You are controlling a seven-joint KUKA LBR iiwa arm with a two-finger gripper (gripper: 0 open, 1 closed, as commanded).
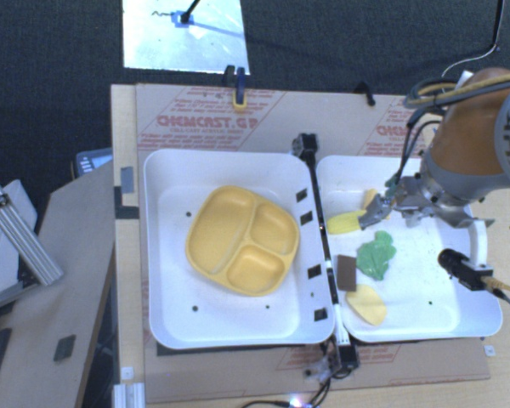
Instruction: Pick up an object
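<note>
Hovering low over the near-left part of the right bin (459, 317), the gripper (381, 213) sat with its tip just beside a yellow banana-shaped piece (343, 223). From my screen I could not tell whether it was released or clenched, and I saw nothing held in it. I also could not tell whether the tip touched the banana-shaped piece or only came close. A small yellow wedge (370, 198) lay just behind the tip, toward the back wall of the bin.

Below the gripper in my view, a green leafy toy (376, 256) lay on the bin floor, apart from the tip. A brown block (347, 272) rested just left of the green toy, close to the divider between the bins. A pale yellow oval piece (367, 305) sat nearer the front rim, below the brown block.

The arm (472, 143) reached in from the right, its orange band (463, 121) high over the back right part of the bin and the grey wrist angled down and leftward toward the objects.

Across the divider, the left bin (170, 185) held one yellow divided plate (242, 239), lying flat and turned at a slant, well apart from the gripper. Both bins rested on a tan board with red printing (204, 119). A yellow clamp (238, 96) gripped the board's back edge, and a shiny sheet (153, 32) lay on the dark floor beyond it.
</note>
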